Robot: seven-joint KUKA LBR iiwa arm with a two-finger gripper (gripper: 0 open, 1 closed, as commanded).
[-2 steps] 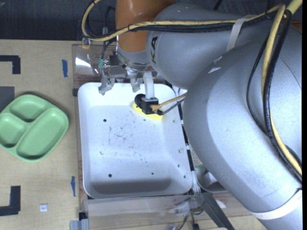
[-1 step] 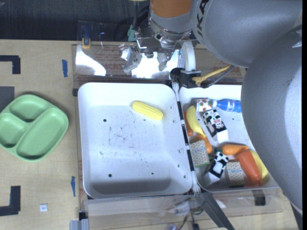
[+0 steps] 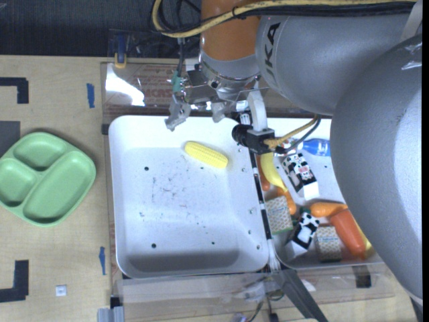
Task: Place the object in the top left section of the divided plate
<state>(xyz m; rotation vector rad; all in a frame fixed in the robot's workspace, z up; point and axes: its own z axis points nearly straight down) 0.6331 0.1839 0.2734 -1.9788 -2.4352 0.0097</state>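
Corn cob (image 3: 206,154) lies in the left bin (image 3: 134,200), near its top edge. My gripper (image 3: 196,114) hovers just above, fingers spread, holding nothing. Next: descend, pinch it, carry to the green plate (image 3: 43,178).

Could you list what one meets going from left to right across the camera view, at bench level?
Green divided plate → left white bin with the yellow corn cob → right bin's pile, starting with the banana → the orange carrot.
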